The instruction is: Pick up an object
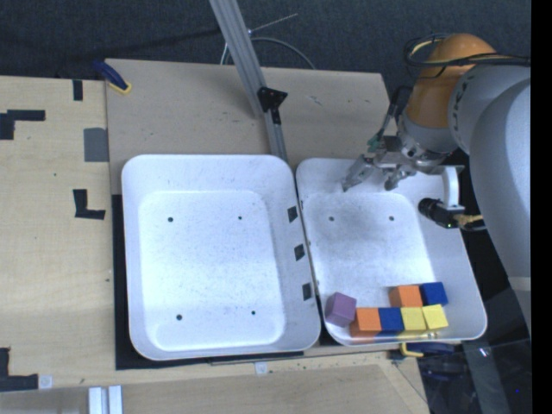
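With the fingers (pixel 377 176) spread apart and holding nothing above the right bin's (pixel 448 257) far end, the small blocks, among them a purple block (pixel 341 307), cluster well nearer the camera at the near rim, probably light, rigid, best pinched across flat opposite sides.

1. The grey arm (pixel 496 136) is extended in from the right, its orange band (pixel 440 80) seen above the wrist
2. The claw (pixel 373 179) is pointed down and leftward, its two fingers (pixel 355 178) spread apart, nothing held between them
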`<state>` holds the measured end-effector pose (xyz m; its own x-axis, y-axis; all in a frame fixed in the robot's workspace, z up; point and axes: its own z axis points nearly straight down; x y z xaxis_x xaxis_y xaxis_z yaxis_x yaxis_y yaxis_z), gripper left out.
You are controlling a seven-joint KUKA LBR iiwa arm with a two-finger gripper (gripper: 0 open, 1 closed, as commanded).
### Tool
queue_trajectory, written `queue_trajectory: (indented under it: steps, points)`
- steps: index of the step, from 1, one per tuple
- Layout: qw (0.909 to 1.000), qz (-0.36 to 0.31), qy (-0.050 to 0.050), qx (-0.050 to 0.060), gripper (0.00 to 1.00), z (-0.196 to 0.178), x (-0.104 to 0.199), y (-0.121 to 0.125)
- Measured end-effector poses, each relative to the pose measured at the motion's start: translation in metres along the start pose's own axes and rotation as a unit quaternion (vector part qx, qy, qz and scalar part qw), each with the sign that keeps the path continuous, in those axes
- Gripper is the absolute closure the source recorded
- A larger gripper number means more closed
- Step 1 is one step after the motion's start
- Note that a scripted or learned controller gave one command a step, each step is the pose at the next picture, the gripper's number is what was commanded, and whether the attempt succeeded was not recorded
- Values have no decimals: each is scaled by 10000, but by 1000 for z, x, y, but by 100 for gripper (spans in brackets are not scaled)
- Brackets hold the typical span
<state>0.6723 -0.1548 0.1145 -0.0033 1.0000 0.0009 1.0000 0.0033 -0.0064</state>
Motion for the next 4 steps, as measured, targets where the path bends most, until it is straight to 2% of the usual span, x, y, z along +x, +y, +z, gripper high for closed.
queue_trajectory:
  steps: [1,2,3,4]
  points:
    - [10000,19,-43,7,0,22,35,2]
    - [10000,4,0,-55,0,-82,72,-60]
    - [10000,2,0,-21,0,-77,87,-62]
    - [10000,-16,6,-19,0,-77,138,-63]
